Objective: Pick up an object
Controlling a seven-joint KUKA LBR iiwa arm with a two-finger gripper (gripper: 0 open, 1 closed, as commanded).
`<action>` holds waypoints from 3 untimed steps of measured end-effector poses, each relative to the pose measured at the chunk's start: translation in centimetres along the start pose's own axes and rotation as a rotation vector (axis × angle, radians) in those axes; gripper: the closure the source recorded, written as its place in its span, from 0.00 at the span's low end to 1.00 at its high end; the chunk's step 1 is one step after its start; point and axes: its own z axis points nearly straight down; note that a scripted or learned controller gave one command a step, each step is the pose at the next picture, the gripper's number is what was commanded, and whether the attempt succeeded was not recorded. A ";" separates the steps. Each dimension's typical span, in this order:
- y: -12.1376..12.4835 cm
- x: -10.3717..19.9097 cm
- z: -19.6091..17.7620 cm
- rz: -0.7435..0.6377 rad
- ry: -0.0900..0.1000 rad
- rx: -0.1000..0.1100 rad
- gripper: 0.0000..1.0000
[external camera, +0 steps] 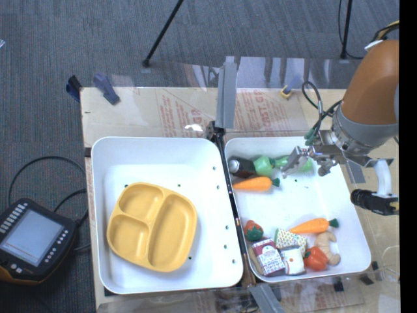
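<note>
Two shallow white bins are set side by side on the desk (130, 109). The left bin (104, 155) holds a yellow divided plate (152, 225) lying flat. In the right bin (355, 230), a dark bottle with a green top (251, 166) is laid along the far wall, with a carrot (253, 184) just in front of it. A second carrot (313, 226) is seen near the front right, beside small boxes (279, 253), a tomato (253, 230) and an orange pepper (315, 258) clustered at the near wall. The arm (371, 96) is extended from the right over the right bin's far corner, and the claw (306, 162) is held low near the bottle's green top; whether it is open or closed cannot be told.
</note>
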 end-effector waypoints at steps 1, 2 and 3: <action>0.0 0.0 -0.7 0.001 0.002 0.007 1.00; 5.8 5.4 -5.6 -0.103 -0.002 -0.006 1.00; 4.0 8.4 -9.6 -0.129 -0.002 -0.007 1.00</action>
